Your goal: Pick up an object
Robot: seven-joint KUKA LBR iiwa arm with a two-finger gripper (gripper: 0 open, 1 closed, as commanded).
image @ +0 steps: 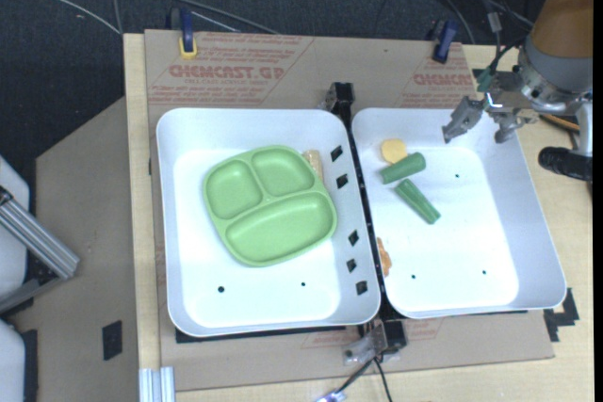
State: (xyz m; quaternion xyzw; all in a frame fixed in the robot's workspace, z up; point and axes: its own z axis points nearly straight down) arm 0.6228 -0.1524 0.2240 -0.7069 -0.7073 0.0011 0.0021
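A dark carpet crossed by cables surrounds a cardboard-topped bench (236, 71) bearing two shallow white bins side by side. The gripper (479, 120) hangs over the far right corner of the right bin (509, 240), its two fingers spread apart with nothing between them. Nearest to it, toward the far left corner of that bin, lie a small yellow piece (393, 150) and, just beside it, a green cylinder (403, 168); a second green cylinder (417, 201) lies slantwise next to the first, toward the bin's middle. A small orange scrap (383, 251) sits at the bin's left edge. In the left bin (188, 297), a green divided plate (270, 203) rests near the centre, and a tan object (313, 164) peeks out at the plate's far right rim.
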